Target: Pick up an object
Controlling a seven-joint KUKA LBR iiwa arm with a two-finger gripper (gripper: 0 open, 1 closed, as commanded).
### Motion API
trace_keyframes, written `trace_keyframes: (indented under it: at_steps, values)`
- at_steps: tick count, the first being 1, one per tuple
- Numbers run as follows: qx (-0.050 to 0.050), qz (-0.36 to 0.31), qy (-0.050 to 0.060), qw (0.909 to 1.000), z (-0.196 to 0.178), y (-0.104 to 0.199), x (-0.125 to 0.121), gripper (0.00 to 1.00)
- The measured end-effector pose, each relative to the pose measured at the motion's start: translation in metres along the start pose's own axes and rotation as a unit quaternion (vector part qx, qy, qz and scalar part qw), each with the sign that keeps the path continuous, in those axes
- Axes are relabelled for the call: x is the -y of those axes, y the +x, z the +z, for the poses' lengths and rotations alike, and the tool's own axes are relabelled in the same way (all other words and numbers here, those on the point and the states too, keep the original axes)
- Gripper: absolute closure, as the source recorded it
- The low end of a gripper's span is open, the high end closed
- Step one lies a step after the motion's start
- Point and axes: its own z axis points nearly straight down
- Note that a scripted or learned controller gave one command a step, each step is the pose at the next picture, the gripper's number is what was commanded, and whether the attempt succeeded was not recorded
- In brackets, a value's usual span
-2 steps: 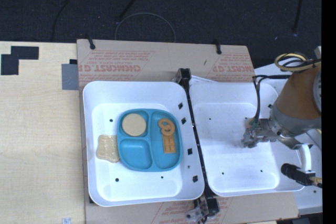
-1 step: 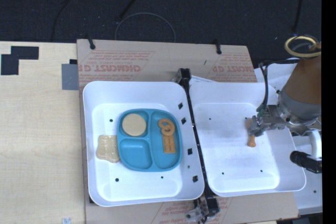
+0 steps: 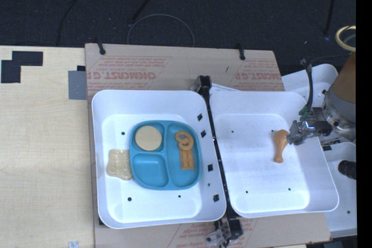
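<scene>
1. Right now I am seeing a blue divided tray (image 3: 152, 174) sitting in the left bin (image 3: 110, 206), with a pale yellowish piece (image 3: 119, 164) lying at its 9 o'clock edge.
2. I am watching a tan round (image 3: 147, 137) and an orange key-like toy (image 3: 185, 150) resting in its compartments.
3. I am finding the tan drumstick-shaped object (image 3: 280, 146) lying in the right bin (image 3: 261, 194), at 3 o'clock.
4. I am seeing the gripper (image 3: 302, 132) hovering just beside its top end; I cannot tell how its jaws stand.

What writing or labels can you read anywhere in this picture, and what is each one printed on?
"CHEMCAST G.P." in red, upside down and repeated: on the brown board under the two bins.
More red print on the board's front edge: cut off, unreadable.
No readable text on the blue tray or the bins.
</scene>
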Motion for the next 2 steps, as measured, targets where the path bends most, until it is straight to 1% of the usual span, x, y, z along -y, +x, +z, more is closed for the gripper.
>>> trace_keyframes:
  at_steps: [1, 2]
  values:
    - [0.000, 0.000, 0.000, 1.0000, -0.040, -0.001, -0.001, 1.00]
    - [-0.002, -0.002, 0.003, 1.0000, -0.025, 0.044, -0.012, 1.00]
